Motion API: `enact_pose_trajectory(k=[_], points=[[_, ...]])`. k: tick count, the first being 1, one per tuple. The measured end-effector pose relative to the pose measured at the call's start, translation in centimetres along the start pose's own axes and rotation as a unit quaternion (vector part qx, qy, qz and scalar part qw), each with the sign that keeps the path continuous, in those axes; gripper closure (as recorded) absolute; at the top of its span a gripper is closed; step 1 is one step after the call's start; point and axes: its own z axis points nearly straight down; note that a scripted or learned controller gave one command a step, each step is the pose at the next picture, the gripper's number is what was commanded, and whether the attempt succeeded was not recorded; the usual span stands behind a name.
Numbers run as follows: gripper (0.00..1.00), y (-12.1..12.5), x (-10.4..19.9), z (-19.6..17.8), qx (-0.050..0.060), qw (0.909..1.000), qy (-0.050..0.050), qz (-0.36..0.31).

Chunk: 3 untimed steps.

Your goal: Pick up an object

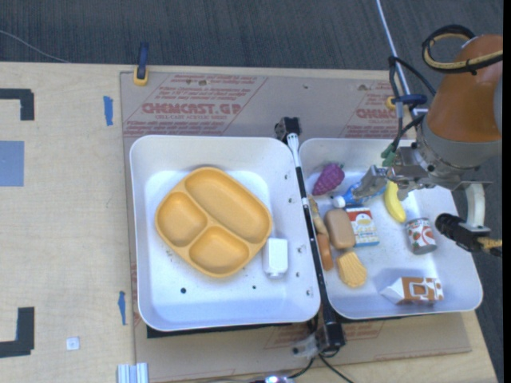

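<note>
- Gripper (382, 174) of the grey arm hung over the upper part of the right shallow white bin (467, 298); whether it was apart or together could not be told, and nothing showed clamped in it.
- Just beside the gripper lay a yellow plastic banana (394, 203), with a purple bunch of toy grapes (328, 179) near it on the left.
- Lower in that bin sat a small red-and-white carton (365, 227), a tan bread-shaped piece (340, 230), a yellow corn-like piece (351, 270), a small printed can (420, 235) and a white-and-orange folded carton (414, 290).
- The left shallow white bin (152, 294) held a yellow three-compartment plastic plate (212, 220), with a small white block (276, 255) touching its lower right edge.
</note>
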Motion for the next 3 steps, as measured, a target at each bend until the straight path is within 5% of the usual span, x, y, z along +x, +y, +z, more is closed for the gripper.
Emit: enact_pose_trajectory(k=[1, 2, 3], points=[[0.0, -2.8, -2.4, 11.0, -0.006, 1.0, -0.001, 0.001], [1.0, -2.8, -2.4, 10.0, -0.007, 1.0, -0.002, 0.001], [1.0, -8.1, 3.5, 2.6, -0.001, 1.0, 0.0, 0.0]])
